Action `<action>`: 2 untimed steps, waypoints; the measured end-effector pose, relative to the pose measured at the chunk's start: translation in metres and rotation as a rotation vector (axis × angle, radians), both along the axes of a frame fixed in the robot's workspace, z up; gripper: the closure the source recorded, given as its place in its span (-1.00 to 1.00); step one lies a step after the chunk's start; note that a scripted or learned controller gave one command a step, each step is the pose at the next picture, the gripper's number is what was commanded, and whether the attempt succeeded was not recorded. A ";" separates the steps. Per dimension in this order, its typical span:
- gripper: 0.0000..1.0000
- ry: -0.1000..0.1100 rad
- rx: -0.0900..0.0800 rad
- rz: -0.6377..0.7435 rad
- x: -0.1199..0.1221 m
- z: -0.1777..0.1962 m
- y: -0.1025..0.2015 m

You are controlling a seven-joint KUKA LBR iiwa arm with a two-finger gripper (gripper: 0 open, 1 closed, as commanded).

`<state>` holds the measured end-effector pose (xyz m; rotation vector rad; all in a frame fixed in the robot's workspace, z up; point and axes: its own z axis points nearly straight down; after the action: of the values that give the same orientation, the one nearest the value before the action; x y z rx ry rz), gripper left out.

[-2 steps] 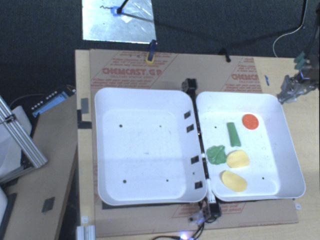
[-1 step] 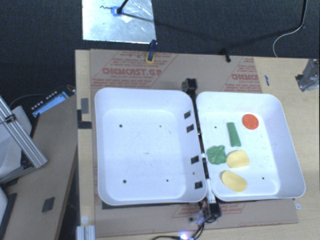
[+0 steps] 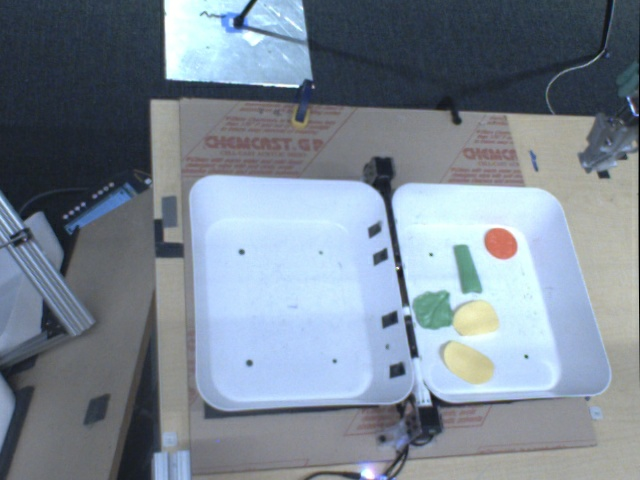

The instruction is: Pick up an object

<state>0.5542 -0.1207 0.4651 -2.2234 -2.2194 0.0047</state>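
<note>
While the gripper hangs at the counter's far right edge, its state impossible to tell, five small objects, including a red disc, lie in the right bin.

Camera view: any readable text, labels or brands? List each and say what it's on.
"CHEMCAST GP" in red print, upper left of the brown sheet under the bins; a blur makes the last letters uncertain.
Same red print on the sheet's upper right and along its front edge: too blurred or cut off to read.
Nothing readable on the white bins.
</note>
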 end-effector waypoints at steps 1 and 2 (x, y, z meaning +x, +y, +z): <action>1.00 -0.011 -0.002 0.007 0.109 0.024 -0.017; 1.00 -0.007 0.002 0.006 0.051 0.071 -0.005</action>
<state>0.6049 -0.1260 0.5363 -2.2195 -2.2286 -0.0047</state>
